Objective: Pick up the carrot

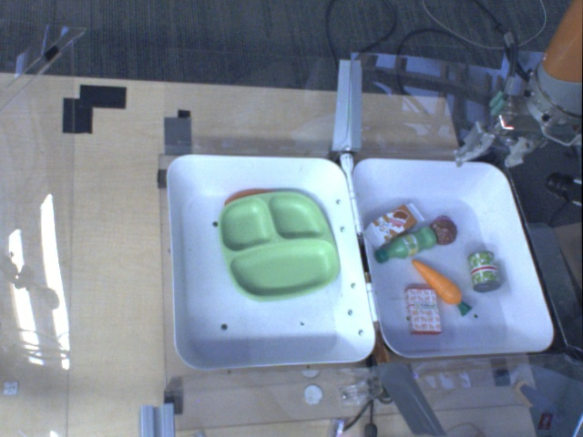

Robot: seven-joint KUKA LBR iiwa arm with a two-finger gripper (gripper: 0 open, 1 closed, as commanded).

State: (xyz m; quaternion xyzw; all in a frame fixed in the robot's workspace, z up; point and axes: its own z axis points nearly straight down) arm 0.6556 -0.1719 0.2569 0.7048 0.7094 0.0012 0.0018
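Carrot: lay slantwise in right bin, beside green bottle. Hand: above bin's far rim, fingers spread, holding nothing.

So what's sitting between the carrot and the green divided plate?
In the camera view, the green bottle and bin walls lie between the carrot and the plate.

Wooden bench, pale, black markings at far left. Two shallow white bins directly on it, side by side: left bin, right bin, edges touching.
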